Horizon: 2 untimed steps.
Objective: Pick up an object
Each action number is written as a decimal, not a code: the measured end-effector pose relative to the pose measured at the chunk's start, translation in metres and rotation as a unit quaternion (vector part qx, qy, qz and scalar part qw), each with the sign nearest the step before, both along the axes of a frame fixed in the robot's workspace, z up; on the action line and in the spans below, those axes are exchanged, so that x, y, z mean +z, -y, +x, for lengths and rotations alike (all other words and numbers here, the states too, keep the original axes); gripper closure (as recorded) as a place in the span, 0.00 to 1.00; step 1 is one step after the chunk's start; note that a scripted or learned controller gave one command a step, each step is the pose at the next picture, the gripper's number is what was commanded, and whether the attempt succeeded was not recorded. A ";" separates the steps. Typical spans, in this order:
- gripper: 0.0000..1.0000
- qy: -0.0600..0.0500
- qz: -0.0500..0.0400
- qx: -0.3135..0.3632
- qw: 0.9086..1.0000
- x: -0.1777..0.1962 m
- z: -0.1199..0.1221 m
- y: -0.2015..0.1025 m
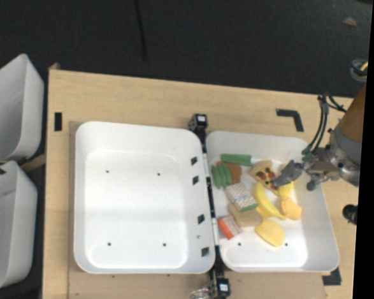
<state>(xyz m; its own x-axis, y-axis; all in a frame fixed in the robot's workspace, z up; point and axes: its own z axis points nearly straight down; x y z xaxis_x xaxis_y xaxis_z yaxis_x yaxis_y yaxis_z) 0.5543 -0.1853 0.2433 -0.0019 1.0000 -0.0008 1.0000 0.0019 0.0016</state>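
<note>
Just below the gripper point(286, 174), toward the near rim of the right bin point(317, 250), lies the banana point(264, 201), its long axis slanting from the fingertips down-right. Whether the jaws are wide or narrow I cannot tell. Toys crowd its left side.

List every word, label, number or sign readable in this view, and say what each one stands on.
No text can be read.
Small checkered white block in the right white bin: patterned face, too blurred to tell whether it is print.
Pale food-picture piece by the grey gripper: red and dark marks, no legible letters.
Black corner marks on the wooden bench: plain shapes, not writing.
</note>
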 end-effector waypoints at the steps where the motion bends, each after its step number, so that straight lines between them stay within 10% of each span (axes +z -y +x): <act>1: 0.00 0.006 0.000 0.001 1.000 -0.127 0.045 -0.061; 2: 0.00 0.000 0.000 0.001 1.000 -0.138 0.112 -0.078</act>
<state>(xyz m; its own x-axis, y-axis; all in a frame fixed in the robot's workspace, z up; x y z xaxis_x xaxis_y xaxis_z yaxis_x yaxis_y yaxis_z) 0.6659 -0.1072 0.1048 -0.0032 1.0000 -0.0013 1.0000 0.0033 0.0015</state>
